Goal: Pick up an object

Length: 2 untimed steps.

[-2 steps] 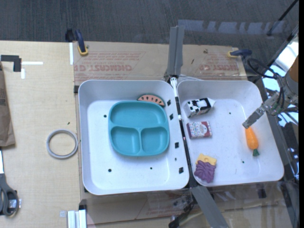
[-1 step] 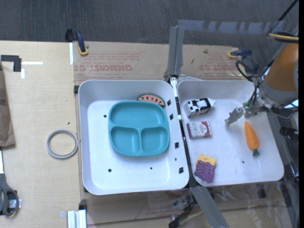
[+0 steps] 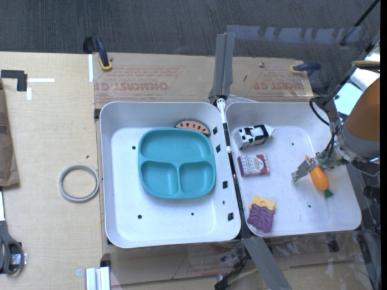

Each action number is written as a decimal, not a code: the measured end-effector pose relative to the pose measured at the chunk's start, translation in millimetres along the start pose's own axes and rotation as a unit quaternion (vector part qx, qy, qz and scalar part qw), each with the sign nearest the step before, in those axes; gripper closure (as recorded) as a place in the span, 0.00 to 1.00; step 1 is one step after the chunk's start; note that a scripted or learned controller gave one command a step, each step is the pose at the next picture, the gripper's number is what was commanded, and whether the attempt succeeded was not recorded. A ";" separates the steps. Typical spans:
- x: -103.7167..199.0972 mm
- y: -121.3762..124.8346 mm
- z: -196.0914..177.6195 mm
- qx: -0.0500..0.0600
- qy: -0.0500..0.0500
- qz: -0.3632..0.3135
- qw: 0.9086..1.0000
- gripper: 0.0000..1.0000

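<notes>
The right bin [image 3: 338,219] holds several toys. An orange carrot [image 3: 318,177] with a green end lies at its right side. My gripper [image 3: 307,169] is low in this bin, right against the carrot's upper left end; I cannot see whether the carrot sits in its grasp. Further left in the same bin are a black-and-white carton [image 3: 252,135], a pink packet [image 3: 254,164] and a purple grape bunch [image 3: 260,217] with a yellow piece at its top.
The left bin [image 3: 118,222] holds a teal divided plate [image 3: 177,162] and a watermelon slice [image 3: 192,126] behind it. A grey divider post [image 3: 222,65] stands between the bins. On the bench at left lie a tape ring [image 3: 79,182] and scissors [image 3: 11,255].
</notes>
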<state>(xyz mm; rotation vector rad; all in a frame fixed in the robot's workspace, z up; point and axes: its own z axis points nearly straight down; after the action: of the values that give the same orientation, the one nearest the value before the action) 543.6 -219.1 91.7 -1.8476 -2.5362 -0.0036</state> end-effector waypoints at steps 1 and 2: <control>-5.2 9.0 -39.6 -0.001 -0.003 -0.100 0.995 0.00; -1.4 4.6 0.5 0.000 0.000 -0.009 1.000 0.00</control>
<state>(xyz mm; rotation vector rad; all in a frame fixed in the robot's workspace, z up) 548.4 -219.1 91.2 -1.8237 -2.5538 -0.0040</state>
